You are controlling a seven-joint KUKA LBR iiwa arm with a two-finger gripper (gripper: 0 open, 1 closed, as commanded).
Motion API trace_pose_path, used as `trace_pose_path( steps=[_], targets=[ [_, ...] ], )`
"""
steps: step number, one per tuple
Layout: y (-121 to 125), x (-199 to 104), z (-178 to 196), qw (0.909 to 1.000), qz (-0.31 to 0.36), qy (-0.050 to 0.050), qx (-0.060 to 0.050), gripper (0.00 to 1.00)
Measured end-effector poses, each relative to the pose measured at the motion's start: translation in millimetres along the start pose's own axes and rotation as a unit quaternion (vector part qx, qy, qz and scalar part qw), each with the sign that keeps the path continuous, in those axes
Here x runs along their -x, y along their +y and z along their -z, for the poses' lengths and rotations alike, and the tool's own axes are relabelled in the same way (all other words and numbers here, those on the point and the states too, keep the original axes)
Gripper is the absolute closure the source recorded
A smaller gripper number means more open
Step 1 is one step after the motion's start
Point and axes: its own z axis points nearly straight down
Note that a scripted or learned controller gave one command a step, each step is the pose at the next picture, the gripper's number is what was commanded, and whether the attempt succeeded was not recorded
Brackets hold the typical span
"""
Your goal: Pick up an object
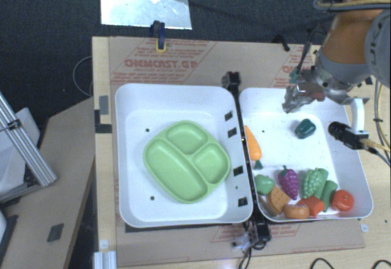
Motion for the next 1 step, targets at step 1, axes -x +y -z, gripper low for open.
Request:
trace_pose_path(
  steps=[1],
  targets=[
    [11.7, -18.9, -15.3, 1.0, -0.001, -0.001, -0.001, 1.0]
  ],
)
